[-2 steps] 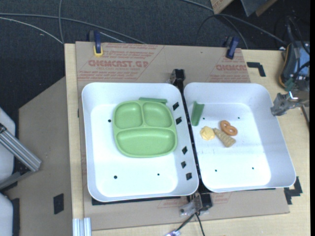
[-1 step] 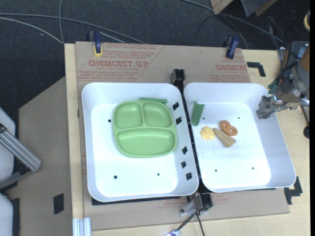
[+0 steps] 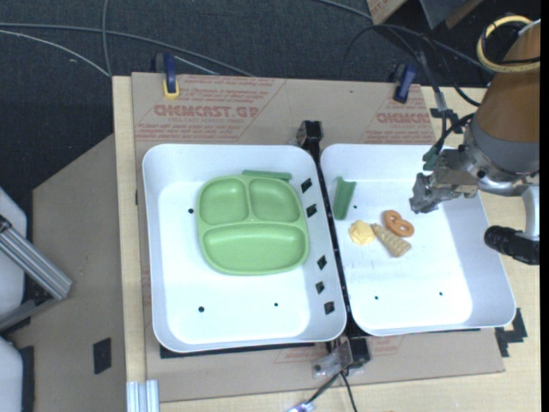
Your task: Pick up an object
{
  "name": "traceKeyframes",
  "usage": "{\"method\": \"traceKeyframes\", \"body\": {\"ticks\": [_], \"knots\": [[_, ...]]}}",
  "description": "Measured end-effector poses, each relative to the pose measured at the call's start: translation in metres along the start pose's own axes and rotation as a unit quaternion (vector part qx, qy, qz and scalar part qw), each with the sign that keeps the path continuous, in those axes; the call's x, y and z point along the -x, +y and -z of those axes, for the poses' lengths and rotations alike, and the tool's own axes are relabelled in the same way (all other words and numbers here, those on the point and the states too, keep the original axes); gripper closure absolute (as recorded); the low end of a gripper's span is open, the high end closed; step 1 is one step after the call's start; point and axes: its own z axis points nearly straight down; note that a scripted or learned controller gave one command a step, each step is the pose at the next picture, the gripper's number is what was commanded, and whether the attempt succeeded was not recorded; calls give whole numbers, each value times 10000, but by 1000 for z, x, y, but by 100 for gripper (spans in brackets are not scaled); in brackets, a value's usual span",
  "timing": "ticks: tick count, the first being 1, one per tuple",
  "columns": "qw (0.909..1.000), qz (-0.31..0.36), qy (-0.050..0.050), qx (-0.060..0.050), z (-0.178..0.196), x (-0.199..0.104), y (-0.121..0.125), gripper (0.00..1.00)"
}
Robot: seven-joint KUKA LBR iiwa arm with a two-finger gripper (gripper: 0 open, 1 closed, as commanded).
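In the right bin [image 3: 480,303] lie an orange pretzel-shaped piece [image 3: 398,223], a yellow chunk [image 3: 361,233], a beige ridged piece [image 3: 395,245] and a green stick [image 3: 345,197] near the bin's left wall. My gripper [image 3: 425,199] hangs over the right bin's upper right part, just right of and above the orange piece, apart from it. Nothing shows between its fingers.
The left bin [image 3: 171,307] holds a green divided plate [image 3: 252,225] with a flat green piece [image 3: 268,176] at its far rim. Black clips [image 3: 309,133] join the bins along the middle. Blue clamps [image 3: 171,74] hold the cardboard base at the back.
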Motion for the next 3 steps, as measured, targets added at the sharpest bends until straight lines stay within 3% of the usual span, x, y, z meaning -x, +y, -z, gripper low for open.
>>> {"method": "traceKeyframes", "body": {"ticks": [3], "knots": [[10000,0,-3,-6,-20,-156,-15,100]]}}
